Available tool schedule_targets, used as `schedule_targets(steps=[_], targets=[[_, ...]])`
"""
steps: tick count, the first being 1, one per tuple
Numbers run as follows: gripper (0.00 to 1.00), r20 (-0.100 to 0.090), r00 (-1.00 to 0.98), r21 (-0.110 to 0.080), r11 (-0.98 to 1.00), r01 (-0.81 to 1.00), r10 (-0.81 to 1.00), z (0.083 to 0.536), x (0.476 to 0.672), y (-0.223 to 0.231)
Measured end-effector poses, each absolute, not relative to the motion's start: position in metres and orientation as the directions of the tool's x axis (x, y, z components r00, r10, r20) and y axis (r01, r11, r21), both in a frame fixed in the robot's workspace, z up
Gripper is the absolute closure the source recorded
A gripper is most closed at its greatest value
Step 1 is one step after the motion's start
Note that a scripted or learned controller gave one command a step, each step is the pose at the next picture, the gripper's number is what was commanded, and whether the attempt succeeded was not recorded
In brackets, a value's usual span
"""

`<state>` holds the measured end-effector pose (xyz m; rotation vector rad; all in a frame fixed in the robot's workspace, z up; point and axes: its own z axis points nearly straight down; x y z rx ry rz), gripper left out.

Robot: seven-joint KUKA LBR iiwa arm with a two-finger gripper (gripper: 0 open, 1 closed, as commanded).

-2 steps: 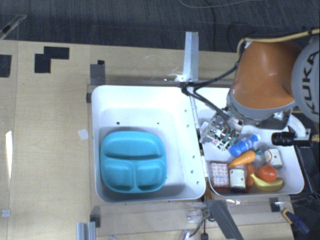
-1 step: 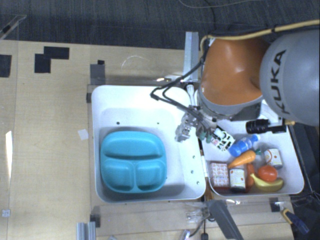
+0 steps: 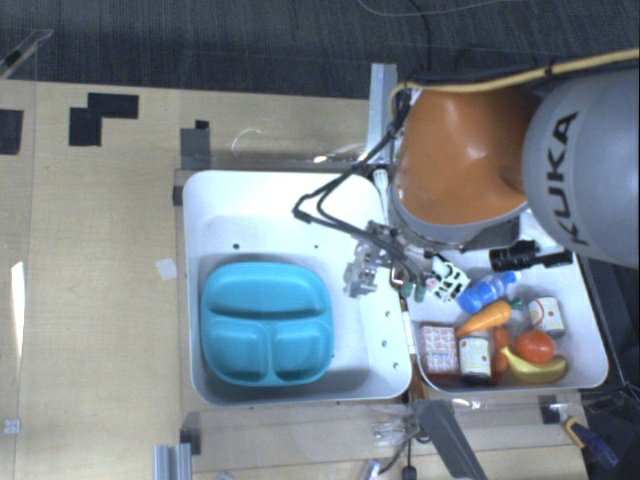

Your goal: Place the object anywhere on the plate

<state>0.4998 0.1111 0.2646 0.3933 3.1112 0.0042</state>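
Observation:
A blue divided plate (image 3: 266, 323) lies in the left bin (image 3: 215, 203), towards its front left. My gripper (image 3: 361, 273) hangs over the left bin's right side, to the right of the plate and a little apart from it. The grey arm with its orange band (image 3: 460, 158) reaches in from the right above it. Whether anything sits between the fingers cannot be made out. Toy food fills the right bin (image 3: 590, 363): a carrot (image 3: 486, 317), a tomato (image 3: 535, 346), a banana (image 3: 535, 370), a blue bottle (image 3: 486, 292), a small jar (image 3: 476, 356) and a cracker packet (image 3: 438, 349).
A black cable (image 3: 325, 203) loops from the wrist over the back of the left bin. A metal post (image 3: 381, 118) stands behind the bins. The wooden bench (image 3: 90, 298) stretches to the left.

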Motion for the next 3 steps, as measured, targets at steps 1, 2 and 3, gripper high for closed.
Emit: schedule_targets(steps=[1,2,3], targets=[[1.00,-0.005,-0.975,0.004,0.975,0.224,0.224,0.267,0.489,0.151],[1.00,-0.007,-0.999,0.004,0.999,0.052,0.052,0.290,0.514,0.199],[1.00,-0.009,-1.000,0.003,1.000,-0.001,-0.001,0.287,0.534,0.169]])
